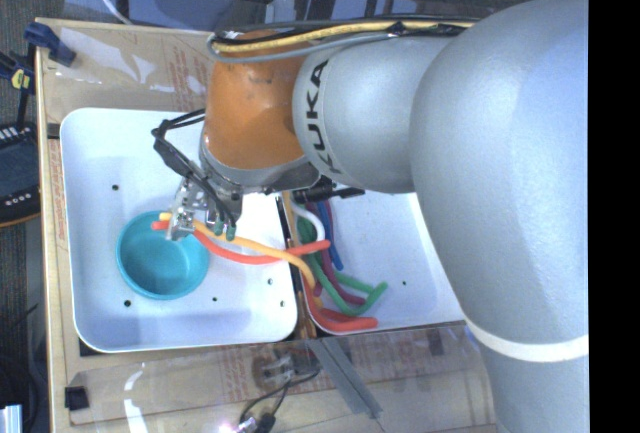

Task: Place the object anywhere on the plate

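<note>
Over the blue plate (163, 263), on its right rim, the jaws (200, 224) look closed on an orange rope (250, 254), tho partly hidden. Rope trails right to other bin; light, floppy, best pinched near end.

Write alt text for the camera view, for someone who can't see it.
A large grey arm with an orange band reaches from the right, its tool at the rim of a blue plate in the left white bin. Orange, red, green and blue cords trail from the tool into the right bin.
</note>
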Robot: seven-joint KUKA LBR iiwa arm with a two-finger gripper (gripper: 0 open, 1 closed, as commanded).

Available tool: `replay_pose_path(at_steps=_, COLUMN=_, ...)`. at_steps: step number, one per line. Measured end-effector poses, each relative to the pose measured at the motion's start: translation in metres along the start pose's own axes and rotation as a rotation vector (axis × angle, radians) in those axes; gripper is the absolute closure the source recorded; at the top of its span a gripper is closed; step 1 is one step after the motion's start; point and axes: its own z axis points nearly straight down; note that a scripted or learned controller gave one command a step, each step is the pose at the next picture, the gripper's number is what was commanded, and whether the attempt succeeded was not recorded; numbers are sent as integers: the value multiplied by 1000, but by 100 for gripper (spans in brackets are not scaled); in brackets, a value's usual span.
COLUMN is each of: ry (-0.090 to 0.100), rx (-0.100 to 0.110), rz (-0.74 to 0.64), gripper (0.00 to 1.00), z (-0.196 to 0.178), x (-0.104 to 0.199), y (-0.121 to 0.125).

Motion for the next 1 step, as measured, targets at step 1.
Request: replay_pose_path(at_steps=1, ry=-1, rx=-1, rz=0, gripper=0, z=-1, x=0, y=1)
